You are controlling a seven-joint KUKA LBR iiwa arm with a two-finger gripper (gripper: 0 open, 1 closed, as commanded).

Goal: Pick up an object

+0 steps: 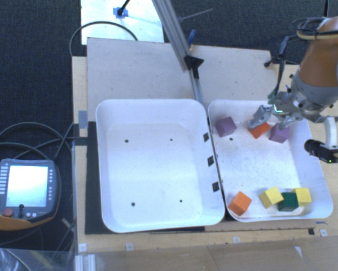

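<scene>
— Nearest the lens? Lay along the right-hand shallow white bin's [321,176] front rim: small orange cube [240,202], two yellow cubes [271,197] [303,195], dark green cube [289,202].
— Any readable writing? 
— None legible, not even on the grey handheld control pendant [23,193] at left.
— And the two-finger gripper [275,117]? 
— Hung spread open over a second orange cube [260,130], just beside one purple cube [280,133]; gripped nothing. Sat farther left, another purple cube [225,126].

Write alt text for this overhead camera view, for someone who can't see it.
A grey-and-orange robot arm reaches from the right into the right-hand white bin, its gripper over an orange block between two purple blocks. Orange, yellow and green blocks lie along that bin's near edge.
</scene>
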